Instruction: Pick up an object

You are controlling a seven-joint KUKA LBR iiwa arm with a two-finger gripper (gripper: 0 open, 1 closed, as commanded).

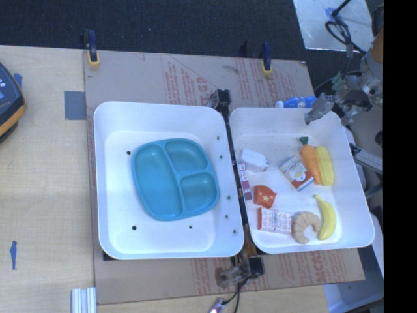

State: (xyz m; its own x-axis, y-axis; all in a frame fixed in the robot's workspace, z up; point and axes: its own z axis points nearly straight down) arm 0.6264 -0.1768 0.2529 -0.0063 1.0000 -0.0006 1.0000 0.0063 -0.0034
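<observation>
Now | end effector (320, 109) above right bin's (365, 201) far rim | finger state: cannot tell | carrot (311, 162) in bin

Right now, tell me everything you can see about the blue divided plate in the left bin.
The blue divided plate is a rounded-rectangle tray that looks like smooth plastic, one solid light blue. Raised ridges split it into three compartments: a large one on the view's left and two smaller ones on the right. It lies flat and face up on the floor of the left bin, turned slightly askew to the bin's walls and apart from them. Nothing rests in it or touches it.
</observation>
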